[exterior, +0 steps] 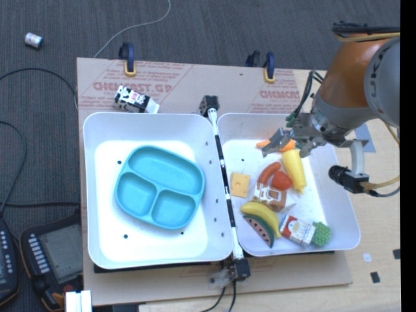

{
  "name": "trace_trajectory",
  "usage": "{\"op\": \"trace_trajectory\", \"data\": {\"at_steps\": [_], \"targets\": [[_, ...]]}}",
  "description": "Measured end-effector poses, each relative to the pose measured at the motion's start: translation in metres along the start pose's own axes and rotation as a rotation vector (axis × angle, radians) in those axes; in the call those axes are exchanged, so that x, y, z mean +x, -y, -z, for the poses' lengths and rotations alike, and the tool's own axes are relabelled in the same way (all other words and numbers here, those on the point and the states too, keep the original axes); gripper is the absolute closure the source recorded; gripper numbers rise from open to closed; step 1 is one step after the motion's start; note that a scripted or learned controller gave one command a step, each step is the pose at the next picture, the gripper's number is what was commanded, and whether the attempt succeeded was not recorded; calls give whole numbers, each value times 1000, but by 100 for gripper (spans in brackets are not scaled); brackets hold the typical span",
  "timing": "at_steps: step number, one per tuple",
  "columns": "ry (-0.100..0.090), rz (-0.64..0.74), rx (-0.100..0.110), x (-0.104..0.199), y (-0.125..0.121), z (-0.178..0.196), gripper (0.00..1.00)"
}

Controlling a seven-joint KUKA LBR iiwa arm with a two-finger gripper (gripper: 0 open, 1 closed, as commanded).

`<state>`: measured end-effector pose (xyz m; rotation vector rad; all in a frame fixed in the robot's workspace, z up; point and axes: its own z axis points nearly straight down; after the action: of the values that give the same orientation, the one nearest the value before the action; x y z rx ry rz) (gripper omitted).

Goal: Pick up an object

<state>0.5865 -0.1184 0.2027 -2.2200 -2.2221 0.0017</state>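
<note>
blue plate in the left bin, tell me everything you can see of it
The blue plate is a light blue divided dish, smooth and plastic-looking, with rounded corners. Raised ridges split it into three compartments: one long one along the far side and two smaller ones nearer the camera. It lies flat and right side up, turned at a slight angle, roughly in the middle of the left bin. Its compartments hold nothing, and only the bin floor touches it.
</note>
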Motion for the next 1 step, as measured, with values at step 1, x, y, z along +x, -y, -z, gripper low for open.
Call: {"op": "trace_trajectory", "data": {"at_steps": [1], "targets": [[1,0,-6,10,-9,-113,0]]}}
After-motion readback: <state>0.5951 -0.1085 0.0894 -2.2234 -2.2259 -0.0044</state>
